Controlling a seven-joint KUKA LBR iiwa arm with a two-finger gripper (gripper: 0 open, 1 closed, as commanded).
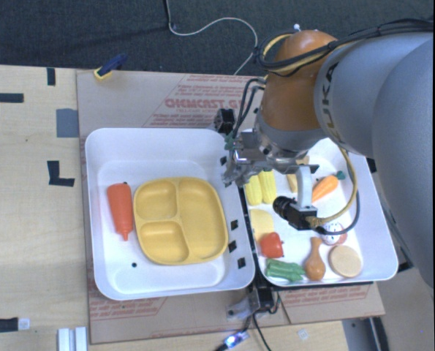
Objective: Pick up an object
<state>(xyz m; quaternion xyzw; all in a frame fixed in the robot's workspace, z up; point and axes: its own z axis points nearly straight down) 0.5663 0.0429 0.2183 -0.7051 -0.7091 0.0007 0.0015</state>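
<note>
The yellow corn lies in the right bin, close to its left wall. The gripper hangs just over the corn's far end. The wrist covers it, so I cannot make out if it is spread or closed. An orange carrot lies to the right of the corn, and a red pepper lies toward the front edge.

We view from one fixed camera above the bench, looking down at a slant; left bin and right bin both sit in frame.
</note>
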